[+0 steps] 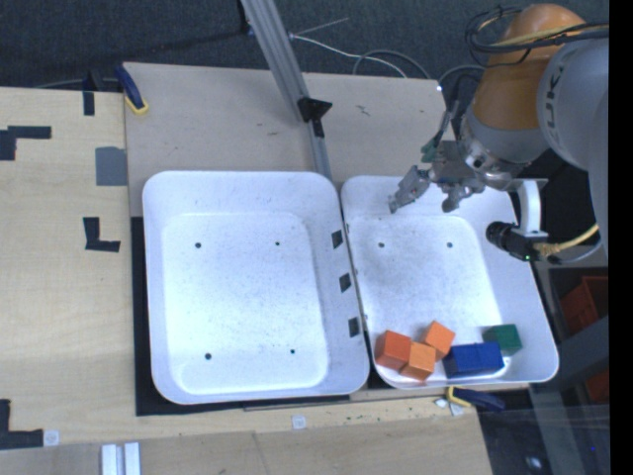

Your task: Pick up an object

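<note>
Camera view: orange blocks (413, 350), blue block (473, 360) and green block (505, 337) clustered at right bin (396, 265)'s near edge, well apart from gripper (427, 198), poised over the far edge, fingers spread, holding nothing — reach toward the near rim needed.

We saw a pale wooden bench (59, 295) bearing two white bins: the left bin (242, 285) at nine o'clock, the right bin (435, 265) at three.
</note>
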`<state>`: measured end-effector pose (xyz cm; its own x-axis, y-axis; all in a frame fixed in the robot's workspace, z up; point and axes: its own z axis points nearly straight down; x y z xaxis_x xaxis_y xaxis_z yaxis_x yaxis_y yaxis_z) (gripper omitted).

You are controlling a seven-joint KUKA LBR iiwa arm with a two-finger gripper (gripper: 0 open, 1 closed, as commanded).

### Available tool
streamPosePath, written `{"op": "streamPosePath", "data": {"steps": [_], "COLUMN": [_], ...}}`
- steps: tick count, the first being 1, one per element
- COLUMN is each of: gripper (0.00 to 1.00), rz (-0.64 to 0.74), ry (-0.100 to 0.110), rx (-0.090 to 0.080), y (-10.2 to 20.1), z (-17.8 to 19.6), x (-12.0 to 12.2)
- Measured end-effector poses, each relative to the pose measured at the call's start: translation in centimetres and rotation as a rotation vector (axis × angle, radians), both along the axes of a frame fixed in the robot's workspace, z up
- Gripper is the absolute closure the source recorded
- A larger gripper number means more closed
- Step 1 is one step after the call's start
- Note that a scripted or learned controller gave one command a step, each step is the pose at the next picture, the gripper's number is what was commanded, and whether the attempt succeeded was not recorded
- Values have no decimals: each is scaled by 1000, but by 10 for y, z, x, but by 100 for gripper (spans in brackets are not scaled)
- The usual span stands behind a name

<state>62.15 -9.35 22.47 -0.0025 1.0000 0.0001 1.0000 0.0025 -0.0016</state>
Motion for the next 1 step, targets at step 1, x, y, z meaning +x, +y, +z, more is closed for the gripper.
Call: {"op": "streamPosePath", "data": {"steps": [1], "gripper": [0], "rz": [-10], "ry": [-4], "rx": [-5], "y": [-106], "z": [59], "x": [-57]}}
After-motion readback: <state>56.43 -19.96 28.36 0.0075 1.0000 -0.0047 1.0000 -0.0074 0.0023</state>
